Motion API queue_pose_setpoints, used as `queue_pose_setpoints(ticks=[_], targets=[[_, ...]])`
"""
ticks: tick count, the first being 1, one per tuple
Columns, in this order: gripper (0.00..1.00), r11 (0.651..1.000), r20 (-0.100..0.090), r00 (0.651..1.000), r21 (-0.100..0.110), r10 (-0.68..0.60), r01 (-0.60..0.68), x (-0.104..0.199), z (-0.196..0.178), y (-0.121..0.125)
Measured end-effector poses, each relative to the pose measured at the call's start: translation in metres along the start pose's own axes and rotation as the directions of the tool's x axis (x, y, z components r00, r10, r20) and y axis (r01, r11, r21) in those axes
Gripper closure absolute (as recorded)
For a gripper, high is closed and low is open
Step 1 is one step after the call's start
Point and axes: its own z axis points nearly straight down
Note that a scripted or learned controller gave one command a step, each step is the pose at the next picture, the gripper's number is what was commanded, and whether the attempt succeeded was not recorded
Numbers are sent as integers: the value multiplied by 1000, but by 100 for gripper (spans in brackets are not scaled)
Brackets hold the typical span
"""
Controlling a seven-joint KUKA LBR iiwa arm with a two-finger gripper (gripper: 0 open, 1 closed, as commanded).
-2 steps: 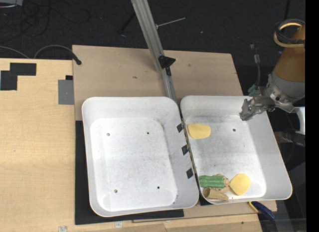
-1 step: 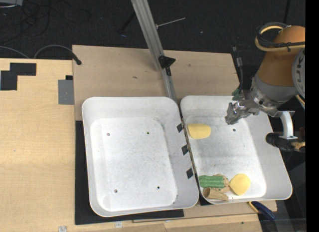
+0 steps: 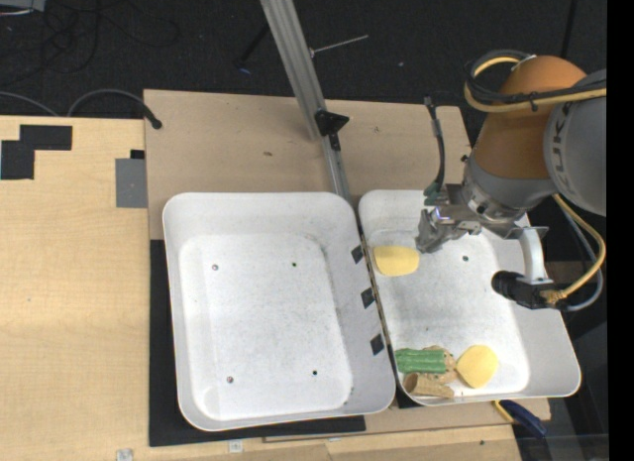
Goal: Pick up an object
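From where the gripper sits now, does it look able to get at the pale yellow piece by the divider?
Probably yes. The gripper hangs just right of the pale yellow piece in the right bin, nothing lies between them, and the other items sit at the near edge.

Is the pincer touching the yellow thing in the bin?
Cannot tell. In the camera view the pincer sits right at the upper right edge of the yellow piece, with no clear gap or contact visible.

You have two bins side by side on the worktop (image 3: 89, 251). In the right bin (image 3: 515, 345), one lump (image 3: 397, 261) lies near the left wall, just beside the hand (image 3: 433, 236). Three more things cluster at the front: a ridged piece (image 3: 422, 359), a scrap (image 3: 431, 384) before it, a round lump (image 3: 477, 365) to their right.
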Motion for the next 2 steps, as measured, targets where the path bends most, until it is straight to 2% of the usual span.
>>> queue_pose_setpoints(ticks=[1, 2], targets=[[100, 1000, 1, 1000, -2, 0, 0, 44, -11, -2], [100, 1000, 1, 1000, -3, 0, 0, 95, -24, 6]])
